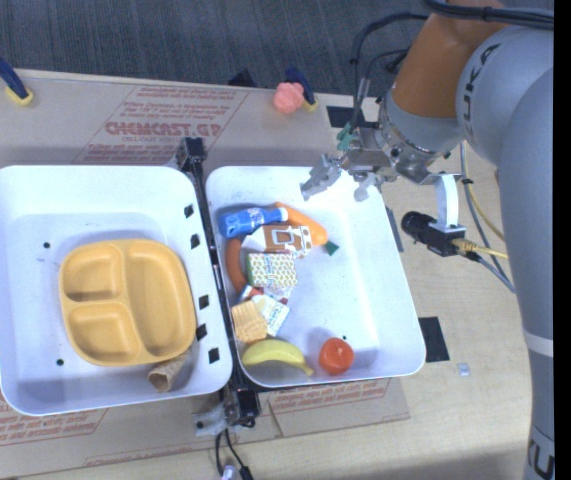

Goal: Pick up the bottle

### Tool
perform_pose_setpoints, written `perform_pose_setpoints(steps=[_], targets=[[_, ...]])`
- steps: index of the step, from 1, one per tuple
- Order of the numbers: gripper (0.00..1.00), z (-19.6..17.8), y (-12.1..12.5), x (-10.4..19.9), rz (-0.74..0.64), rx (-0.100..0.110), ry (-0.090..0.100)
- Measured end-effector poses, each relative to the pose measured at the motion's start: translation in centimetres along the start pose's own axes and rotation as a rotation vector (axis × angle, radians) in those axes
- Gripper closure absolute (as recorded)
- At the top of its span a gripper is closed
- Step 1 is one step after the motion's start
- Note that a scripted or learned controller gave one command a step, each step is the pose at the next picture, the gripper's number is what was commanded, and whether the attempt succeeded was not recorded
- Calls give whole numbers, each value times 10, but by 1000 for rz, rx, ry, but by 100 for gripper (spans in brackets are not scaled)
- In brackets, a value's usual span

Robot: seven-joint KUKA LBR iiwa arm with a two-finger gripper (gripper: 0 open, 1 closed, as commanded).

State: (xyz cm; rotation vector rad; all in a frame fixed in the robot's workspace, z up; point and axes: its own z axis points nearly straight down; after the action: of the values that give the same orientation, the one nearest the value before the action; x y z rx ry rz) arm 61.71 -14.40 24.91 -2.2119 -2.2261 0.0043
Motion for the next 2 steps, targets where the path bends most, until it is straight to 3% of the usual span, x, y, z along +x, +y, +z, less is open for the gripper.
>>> perform_pose_setpoints(steps=[1, 2], targets=[[100, -10, 0, 1, -5, 2, 1], [100, 117, -48, 50, 394, 3, 1]])
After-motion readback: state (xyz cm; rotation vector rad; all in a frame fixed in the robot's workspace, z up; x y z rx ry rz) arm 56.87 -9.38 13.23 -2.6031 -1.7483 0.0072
